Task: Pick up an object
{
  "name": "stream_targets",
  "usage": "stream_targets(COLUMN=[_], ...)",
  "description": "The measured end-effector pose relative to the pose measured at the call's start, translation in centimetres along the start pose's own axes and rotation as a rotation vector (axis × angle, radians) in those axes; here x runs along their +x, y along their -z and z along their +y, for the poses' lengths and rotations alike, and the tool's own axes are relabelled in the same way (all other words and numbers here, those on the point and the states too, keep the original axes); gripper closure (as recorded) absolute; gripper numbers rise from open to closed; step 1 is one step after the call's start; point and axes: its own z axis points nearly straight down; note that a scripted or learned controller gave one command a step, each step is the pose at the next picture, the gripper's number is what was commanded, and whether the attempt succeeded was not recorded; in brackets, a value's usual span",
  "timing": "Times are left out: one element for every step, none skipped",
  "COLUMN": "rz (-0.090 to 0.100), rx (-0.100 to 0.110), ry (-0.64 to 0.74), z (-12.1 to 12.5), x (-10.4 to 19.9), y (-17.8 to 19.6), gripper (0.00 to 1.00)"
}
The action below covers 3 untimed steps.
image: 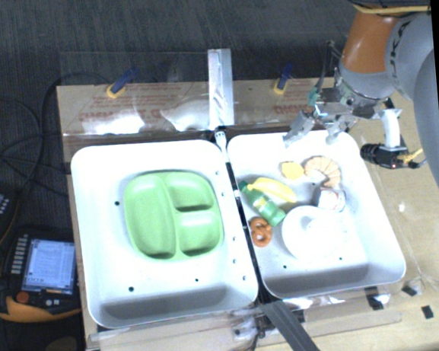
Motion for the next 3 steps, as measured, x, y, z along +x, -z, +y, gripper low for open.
stream_targets(rz=[-0.001,-0.001,-0.001], rx=[0.006,0.006,-0.001], ry=[0.002,0.002,0.007], z=[0.0,0.0,-1.3], x=[0.1,0.1,-1.3], y=[0.6,0.5,-11.2], gripper=[1.0,0.0,0.0])
